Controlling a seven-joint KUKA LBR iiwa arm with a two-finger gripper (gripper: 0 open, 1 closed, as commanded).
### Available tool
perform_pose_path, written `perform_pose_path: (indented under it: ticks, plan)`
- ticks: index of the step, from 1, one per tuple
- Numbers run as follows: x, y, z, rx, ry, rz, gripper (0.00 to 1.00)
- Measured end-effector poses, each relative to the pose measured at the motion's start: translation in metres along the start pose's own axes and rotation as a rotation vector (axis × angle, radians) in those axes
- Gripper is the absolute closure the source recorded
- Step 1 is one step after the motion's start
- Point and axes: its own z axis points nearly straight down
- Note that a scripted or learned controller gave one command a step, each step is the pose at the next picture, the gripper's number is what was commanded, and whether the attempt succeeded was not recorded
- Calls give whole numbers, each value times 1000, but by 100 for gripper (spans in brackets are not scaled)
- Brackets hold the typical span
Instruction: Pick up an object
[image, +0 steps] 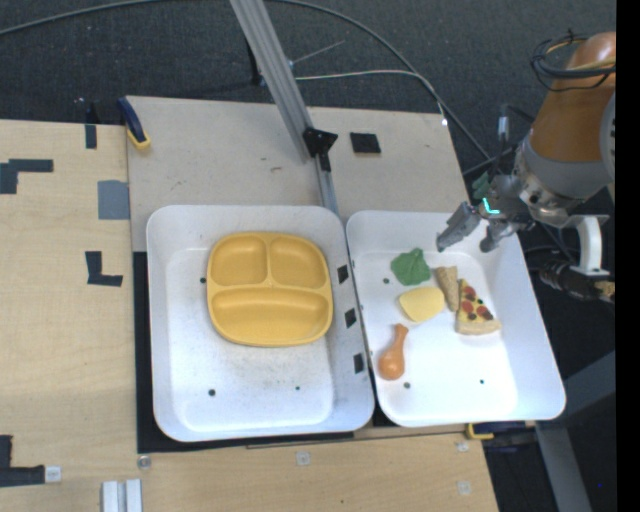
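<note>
From the overhead camera, my claw (470, 231) hung over the far edge of the right bin (520, 390), its two dark fingers spread apart with nothing between them. Below it and a little to the left lay my choices, bunched in the far half of that bin: a green leaf (410, 266) farthest, a yellow wedge (421, 304) just nearer, a pizza slice (472, 305) to the right of the wedge and seemingly touching it, and an orange drumstick (392, 354) nearest, apart from the rest. The left bin (170, 330) held a yellow tray (269, 288) with three compartments, which I judged too broad for my fingers.

To do this step well, I reckoned I should settle on one piece before going down. The drumstick looked the safest, since it lay clear of its neighbours and its narrow neck would fit between my fingers, if I turned them across its length. The leaf was closest to me but looked flat and low, likely to slip. Whichever I took, I needed to centre above it, keep the fingers wide until level with it, and avoid nudging the pizza slice or the bin wall.
</note>
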Motion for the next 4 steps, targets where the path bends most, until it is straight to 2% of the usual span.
perform_pose_path:
  ticks: [1,2,4]
  plan:
    - [0,1,-1,-3,-1,0,0]
    - [-4,-3,62,3,0,1,0]
    - [3,-9,151,2,0,0,0]
